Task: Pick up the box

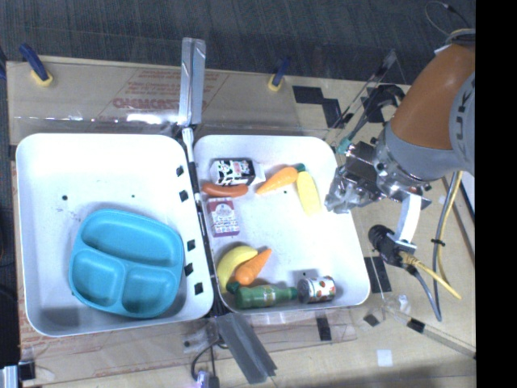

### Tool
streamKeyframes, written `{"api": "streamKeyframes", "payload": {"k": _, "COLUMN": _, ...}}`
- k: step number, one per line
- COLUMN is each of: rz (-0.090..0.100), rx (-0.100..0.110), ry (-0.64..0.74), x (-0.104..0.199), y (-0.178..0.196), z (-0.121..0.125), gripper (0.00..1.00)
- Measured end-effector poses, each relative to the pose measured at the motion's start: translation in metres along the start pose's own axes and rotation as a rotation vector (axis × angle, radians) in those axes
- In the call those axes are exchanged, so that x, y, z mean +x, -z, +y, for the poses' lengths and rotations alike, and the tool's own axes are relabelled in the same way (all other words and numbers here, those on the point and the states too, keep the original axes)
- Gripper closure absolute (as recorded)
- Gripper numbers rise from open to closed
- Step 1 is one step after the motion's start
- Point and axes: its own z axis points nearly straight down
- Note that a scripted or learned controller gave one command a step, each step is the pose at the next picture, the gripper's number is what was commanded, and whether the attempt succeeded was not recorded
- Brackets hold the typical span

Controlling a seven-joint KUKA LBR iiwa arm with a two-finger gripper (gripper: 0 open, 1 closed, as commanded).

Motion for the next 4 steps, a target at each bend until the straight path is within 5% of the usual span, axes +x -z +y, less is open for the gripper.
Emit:
{"api": "streamKeyframes", "payload": {"k": 1, "rz": 0.0, "rx": 0.0, "ry": -0.077, "x": -0.033, "y": -0.114, "z": -0.006, "gripper": 1.0}}
{"api": "streamKeyframes", "payload": {"k": 2, "rz": 0.0, "rx": 0.003, "ry": -0.072, "x": -0.032, "y": -0.105, "z": -0.005, "gripper": 1.0}}
{"api": "streamKeyframes", "payload": {"k": 3, "rz": 0.001, "rx": -0.002, "ry": -0.052, "x": 0.026, "y": -0.203, "z": -0.039, "gripper": 1.0}}
{"api": "streamKeyframes", "payload": {"k": 4, "rz": 0.002, "rx": -0.005, "ry": -0.331, "x": 0.038, "y": -0.203, "z": -0.044, "gripper": 1.0}}
